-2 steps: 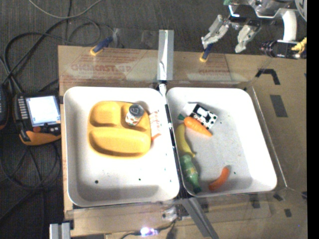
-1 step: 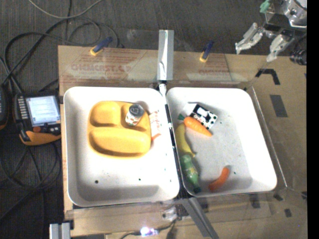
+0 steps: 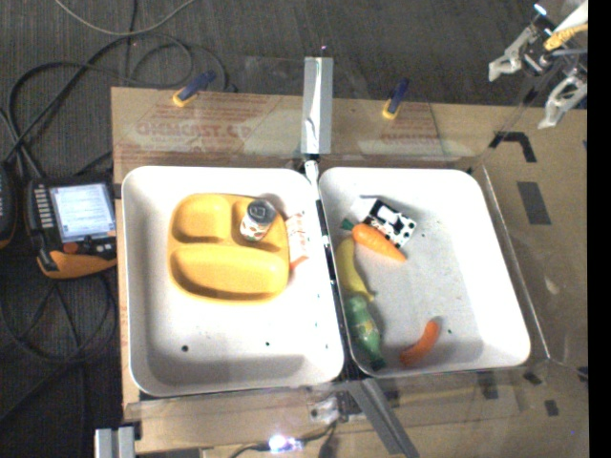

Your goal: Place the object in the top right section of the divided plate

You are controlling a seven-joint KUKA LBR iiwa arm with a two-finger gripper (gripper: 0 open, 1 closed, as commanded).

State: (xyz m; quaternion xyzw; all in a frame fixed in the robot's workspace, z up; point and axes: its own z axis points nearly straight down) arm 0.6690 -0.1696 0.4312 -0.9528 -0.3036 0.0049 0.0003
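A yellow divided plate (image 3: 229, 260) lies in the left bin (image 3: 191, 351). A small round can (image 3: 257, 219) with a pale label stands upright in the plate's top right section. My gripper (image 3: 528, 89) hangs high at the view's top right corner, beyond the right bin's far corner and well away from the plate. Its fingers are spread open with nothing between them.
The right bin (image 3: 477, 284) holds an orange carrot (image 3: 379, 241), a black-and-white block (image 3: 389, 219), a yellow banana (image 3: 353, 270), a green vegetable (image 3: 363, 322) and a small orange piece (image 3: 420, 342). A thin orange-and-white item (image 3: 299, 241) lies beside the plate's right edge.
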